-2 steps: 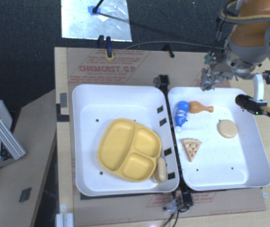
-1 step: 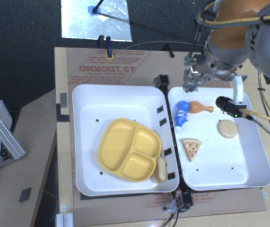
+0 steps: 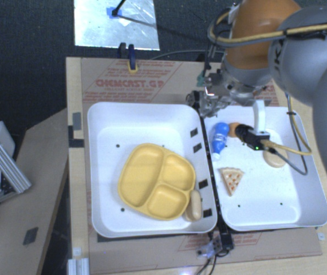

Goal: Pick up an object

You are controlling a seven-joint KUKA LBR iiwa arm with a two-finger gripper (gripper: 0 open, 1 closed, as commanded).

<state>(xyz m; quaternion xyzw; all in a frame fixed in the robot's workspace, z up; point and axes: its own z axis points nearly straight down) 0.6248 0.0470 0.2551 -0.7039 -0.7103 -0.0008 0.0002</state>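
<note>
The left bin [image 3: 103, 153] holds a yellow divided tray [image 3: 154, 179], lying flat toward the bin's right half, with three compartments facing up. Just beside the tray's lower right corner, touching or nearly touching it, rests a small tan bread roll [image 3: 194, 205], close to the wall shared with the neighbouring bin.

The right bin [image 3: 300, 205] carries the likelier targets. Near its upper left, a small blue bottle [image 3: 219, 137] lies on its side along the dividing wall. Below it, well apart from the bin's edges, sits a toy pizza slice [image 3: 231, 179] with its point toward the bottom. Further right, a pale tan disc, perhaps a toy cookie [image 3: 275, 159], lies partly under a cable that loops across the bin. A bit of orange shows beside a black fitting between the bottle and the disc; what it is cannot be made out.

The gripper [image 3: 212, 103] hangs over the upper end of the wall between the two bins, above and just beside the bottle. Its mechanism is dark and cluttered from this angle, so whether it is released or clenched cannot be told, and nothing is seen held in it.

Judged from this, the pick is not yet done: every object lies on a bin floor. Descent, closing and lifting all remain, and the bottle looks the nearest candidate.
</note>
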